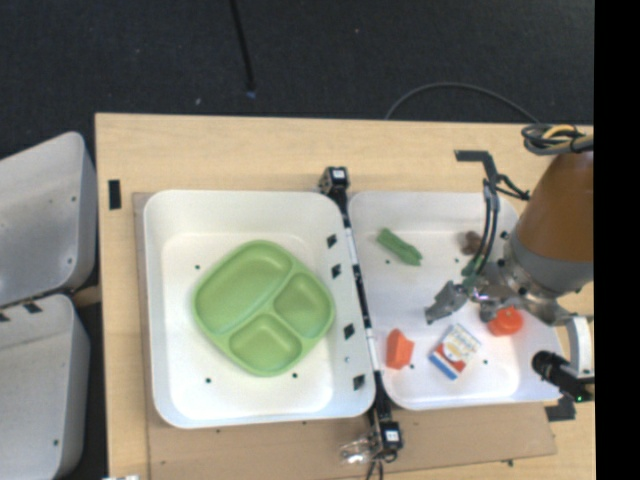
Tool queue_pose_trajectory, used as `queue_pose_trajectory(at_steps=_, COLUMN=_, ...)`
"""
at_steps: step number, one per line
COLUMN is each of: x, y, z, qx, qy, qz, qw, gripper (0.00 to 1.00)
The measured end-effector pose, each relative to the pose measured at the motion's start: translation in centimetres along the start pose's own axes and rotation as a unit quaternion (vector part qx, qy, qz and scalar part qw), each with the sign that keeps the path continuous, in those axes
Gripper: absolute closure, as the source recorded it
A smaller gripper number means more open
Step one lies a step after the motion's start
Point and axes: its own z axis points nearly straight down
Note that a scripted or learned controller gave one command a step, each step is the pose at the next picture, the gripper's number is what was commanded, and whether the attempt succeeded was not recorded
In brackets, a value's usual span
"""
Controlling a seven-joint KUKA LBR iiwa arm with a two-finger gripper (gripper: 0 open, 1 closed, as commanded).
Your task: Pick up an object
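In the right bin (400,393), the gripper (452,303) is poised above a small white-and-blue packet (454,351) near the front edge. Whether the jaws are open cannot be told. The packet could be nudged aside by a misaligned descent.

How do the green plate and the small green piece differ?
The plate lies in the left bin; the green piece lies in the right bin. The plate is broad, rounded and split into three compartments; the piece is small, narrow and lies at a slant. The plate is paler green, the piece darker. Both are green and lie apart from the tool.
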Motion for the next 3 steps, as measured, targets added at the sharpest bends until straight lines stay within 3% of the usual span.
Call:
queue_pose_trajectory(at_steps=1, x=0.0, y=0.3, z=-0.6, qx=-0.006, qy=-0.001, qz=-0.001, qw=1.0, gripper=0.0)
queue_pose_trajectory(at_steps=2, x=0.5, y=-0.3, z=4.1, qx=-0.004, qy=-0.001, qz=-0.001, qw=1.0, gripper=0.0)
queue_pose_trajectory(at_steps=3, x=0.3, y=-0.1, z=9.0, qx=-0.009, qy=-0.003, qz=0.0, qw=1.0, gripper=0.0)
